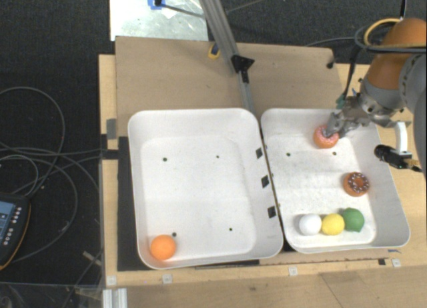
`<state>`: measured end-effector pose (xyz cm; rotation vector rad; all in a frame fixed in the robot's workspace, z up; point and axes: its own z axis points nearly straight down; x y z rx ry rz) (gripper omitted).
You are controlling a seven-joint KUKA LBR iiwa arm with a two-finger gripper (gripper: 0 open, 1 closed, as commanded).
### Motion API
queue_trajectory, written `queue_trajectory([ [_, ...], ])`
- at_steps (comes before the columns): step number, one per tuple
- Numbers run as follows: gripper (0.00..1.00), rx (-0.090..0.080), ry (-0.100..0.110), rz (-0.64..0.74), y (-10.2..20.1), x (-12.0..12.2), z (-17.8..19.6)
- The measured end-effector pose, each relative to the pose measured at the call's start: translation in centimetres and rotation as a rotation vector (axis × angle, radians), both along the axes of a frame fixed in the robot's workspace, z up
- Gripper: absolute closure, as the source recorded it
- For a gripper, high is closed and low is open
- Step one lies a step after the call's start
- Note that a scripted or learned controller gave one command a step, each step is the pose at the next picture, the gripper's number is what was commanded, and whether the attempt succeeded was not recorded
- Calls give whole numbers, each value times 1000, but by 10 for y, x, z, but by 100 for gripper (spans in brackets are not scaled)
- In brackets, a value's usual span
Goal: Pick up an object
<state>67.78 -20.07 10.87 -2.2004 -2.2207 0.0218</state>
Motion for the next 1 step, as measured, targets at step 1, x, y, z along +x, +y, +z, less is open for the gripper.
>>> queue_trajectory([
  [1,100,-4,-29,-7,-9,7,53],
])
